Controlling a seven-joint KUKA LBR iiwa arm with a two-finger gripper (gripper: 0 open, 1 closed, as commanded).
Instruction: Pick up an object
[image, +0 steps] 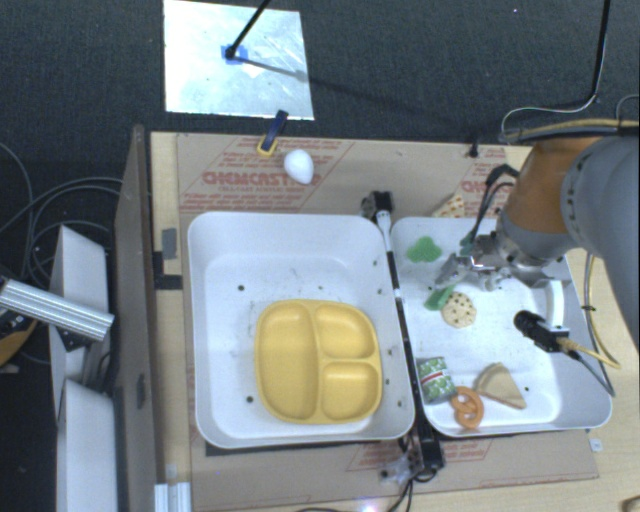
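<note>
A round speckled cookie (459, 310) lies in the right bin (580, 400), just below my gripper (462, 268). A green piece (438, 297) sits between us, near my fingertips. I cannot tell how wide my jaws stand. Farther below lie a pretzel (466, 407) and a tan wedge (499, 386)

From my seat the light falls evenly from above; both white bins (300, 235) look bright, nearly washed out. A shiny sheet (238, 60) glares. Shadows are soft, details slightly blurred.
</note>
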